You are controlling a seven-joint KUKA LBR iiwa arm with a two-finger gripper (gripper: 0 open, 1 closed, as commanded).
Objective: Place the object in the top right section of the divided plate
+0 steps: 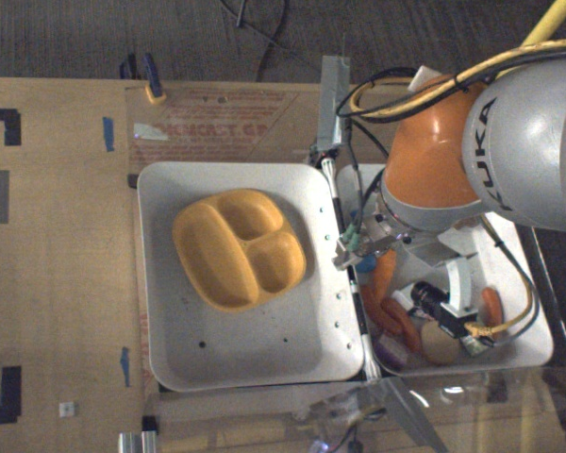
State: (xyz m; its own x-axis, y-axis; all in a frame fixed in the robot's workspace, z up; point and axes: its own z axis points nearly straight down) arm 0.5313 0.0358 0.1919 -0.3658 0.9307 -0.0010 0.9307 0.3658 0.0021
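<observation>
Closest to the camera is the front of the shallow white right-hand bin [540,345], and that's where all the loose stuff sits: a beige round lump [441,349], a small purple piece [391,355] and a couple of red-orange sausage-shaped pieces [396,317], all bunched against the left wall. Makes sense as a pick pile, since it's right next to the drop-off bin.

Just behind them the grey arm with the orange band [434,159] hangs low over that bin, with the hand [358,251] tucked under it near the divider. Can't tell if the hand is open or closed, the wrist covers it. An orange carrot-like piece [385,274] lies right below it, so my guess is that's the object it's after. It looks to be in the right bin, not on the plate.

The shallow white left-hand bin [264,357] holds the yellow three-section plastic plate [238,249], turned at an angle, with all its sections bare. So the placing isn't done.

Further back on the brown desk [57,253] there's a cardboard sheet with red print [217,125].
</observation>
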